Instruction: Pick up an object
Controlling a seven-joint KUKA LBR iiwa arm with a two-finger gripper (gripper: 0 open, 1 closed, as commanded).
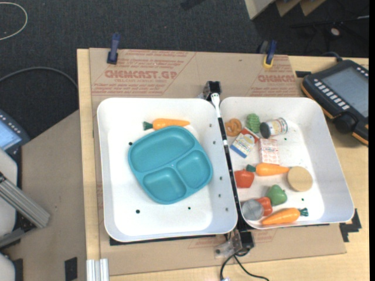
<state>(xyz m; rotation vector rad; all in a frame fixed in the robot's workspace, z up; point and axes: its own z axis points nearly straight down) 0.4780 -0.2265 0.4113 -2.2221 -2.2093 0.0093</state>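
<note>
The left bin [117,209] holds a teal divided plate [170,164] and an orange carrot [169,123] lying just behind it. The right bin [328,157] holds several small items: a brown pretzel-like piece [234,126], a green piece [252,122], a small jar lying on its side [273,127], a red and blue packet [242,143], a white packet [269,152], a carrot [270,169], a red pepper [244,178], a tan round cookie [299,178], a green pepper [276,194], a grey can with a red end [254,208] and another carrot [282,216].
A black clip [212,89] sits where the two bins meet at the back. Blue and yellow clamps [113,47] [269,54] hold the cardboard sheet. A black handheld controller [343,92] lies at the right of the bench.
</note>
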